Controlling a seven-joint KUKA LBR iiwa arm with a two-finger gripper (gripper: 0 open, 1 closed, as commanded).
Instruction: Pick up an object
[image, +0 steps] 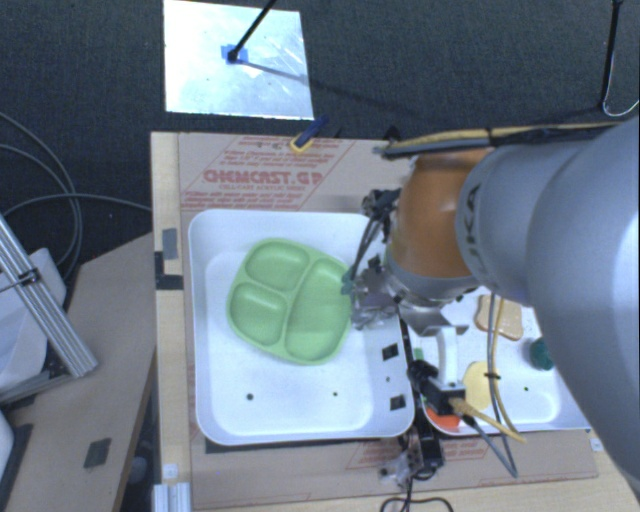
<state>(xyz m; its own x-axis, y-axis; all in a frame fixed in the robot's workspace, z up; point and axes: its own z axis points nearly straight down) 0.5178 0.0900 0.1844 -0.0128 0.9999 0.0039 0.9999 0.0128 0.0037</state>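
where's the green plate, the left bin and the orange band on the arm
green plate (290, 300), camera view, centre divider
left bin (290, 415), camera view, bare floor near front wall
orange band (435, 225), camera view, its middle

**Hidden and cut-off items**

Right bin (540, 405): mostly covered by the arm (560, 230); a bare strip shows near its lower edge.
Objects in the right bin: an orange piece (443, 420), a yellow piece (482, 385), a tan piece (508, 320) and a teal piece (541, 353), each partly covered, kinds unclear.
Gripper (352, 290): fingers too small to read.
Arm: cut off by the right edge.
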